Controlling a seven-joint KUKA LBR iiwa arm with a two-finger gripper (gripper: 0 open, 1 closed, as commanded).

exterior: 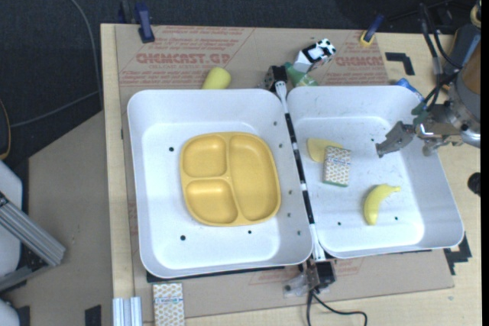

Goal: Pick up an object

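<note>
In the right bin (428, 229) lie a small yellow banana (380, 202), a speckled beige block (337, 166) and a yellow wedge (318, 149) partly tucked under the block. My gripper (409, 146) hangs over the bin's right part, above and to the right of the banana. Its fingers are spread open, one finger (393, 140) pointing left toward the block, with nothing between them. The block sits about a hand's width to the gripper's left.
The left bin (153, 126) holds a yellow divided plate (229, 178). Behind the bins lie a yellow lump (217, 78), a black-and-white toy (317, 53) and a green item (299, 77). Blue clamps (144, 23) grip the board's far edge.
</note>
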